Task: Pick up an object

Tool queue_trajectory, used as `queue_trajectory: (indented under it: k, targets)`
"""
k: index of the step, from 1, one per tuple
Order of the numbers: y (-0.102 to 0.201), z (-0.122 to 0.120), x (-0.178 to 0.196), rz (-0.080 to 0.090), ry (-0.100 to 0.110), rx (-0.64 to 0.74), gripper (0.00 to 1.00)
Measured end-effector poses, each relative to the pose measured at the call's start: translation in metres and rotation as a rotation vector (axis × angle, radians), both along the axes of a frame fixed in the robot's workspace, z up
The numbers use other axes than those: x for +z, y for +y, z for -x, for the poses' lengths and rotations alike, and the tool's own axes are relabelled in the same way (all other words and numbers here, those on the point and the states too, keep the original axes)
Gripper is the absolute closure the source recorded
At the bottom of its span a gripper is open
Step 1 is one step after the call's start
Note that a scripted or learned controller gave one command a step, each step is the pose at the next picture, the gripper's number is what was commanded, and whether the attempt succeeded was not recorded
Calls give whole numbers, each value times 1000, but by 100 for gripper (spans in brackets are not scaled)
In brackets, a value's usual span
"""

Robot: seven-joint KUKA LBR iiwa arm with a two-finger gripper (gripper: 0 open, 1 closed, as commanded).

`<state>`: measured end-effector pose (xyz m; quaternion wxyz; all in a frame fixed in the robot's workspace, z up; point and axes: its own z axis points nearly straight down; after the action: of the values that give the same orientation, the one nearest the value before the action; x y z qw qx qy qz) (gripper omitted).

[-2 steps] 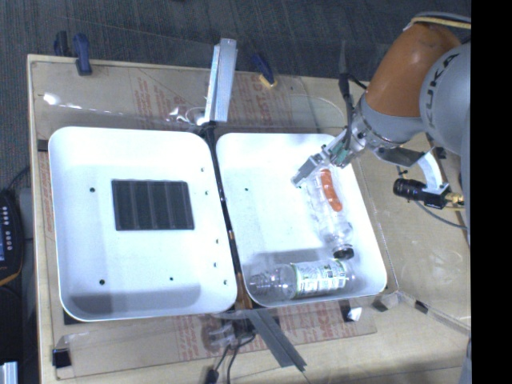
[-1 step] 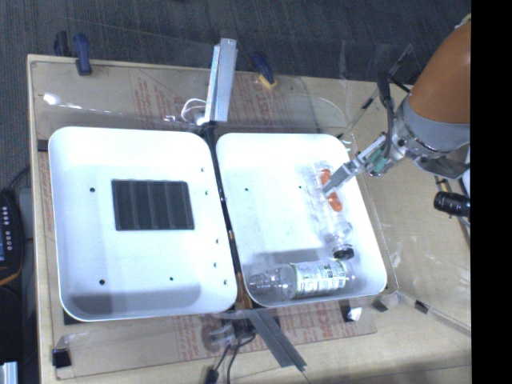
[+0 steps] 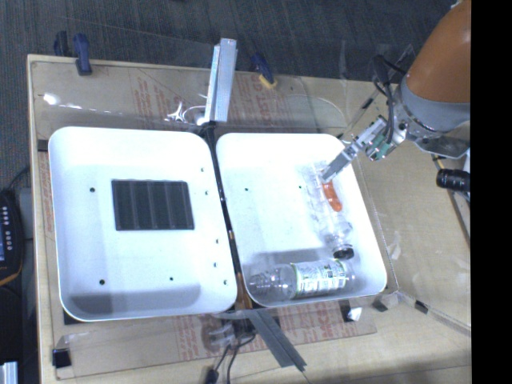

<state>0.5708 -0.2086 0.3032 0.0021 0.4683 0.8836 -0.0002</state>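
My gripper [image 3: 326, 170] reaches in from the right and sits low over the upper right part of the right bin [image 3: 264, 154]. Its tip is at the top end of a clear plastic bottle with an orange patch [image 3: 330, 202], which lies along the bin's right side with a black cap [image 3: 342, 253] at its lower end. Whether the tip touches the bottle I cannot tell. A second clear bottle with a printed label [image 3: 302, 278] lies on its side along the bin's near wall. In the left bin [image 3: 80, 158], a dark ribbed rectangular pad [image 3: 152, 205] lies flat.
A grey metal upright [image 3: 222, 78] stands behind the seam between the two bins. Blue clamps [image 3: 80, 50] hold the board at the back edge. The arm's orange band [image 3: 444, 50] is at the upper right, with cables beside the wrist.
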Motion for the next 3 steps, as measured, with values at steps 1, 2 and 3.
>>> queue_trajectory:
  k: [1, 2, 3]
  targets:
    - [-2, -30, 125, -1, -1, -74, 0]
    - [9, -30, -30, -2, 7, 62, 0]
    - [1, -60, -93, -3, 7, 164, 0]
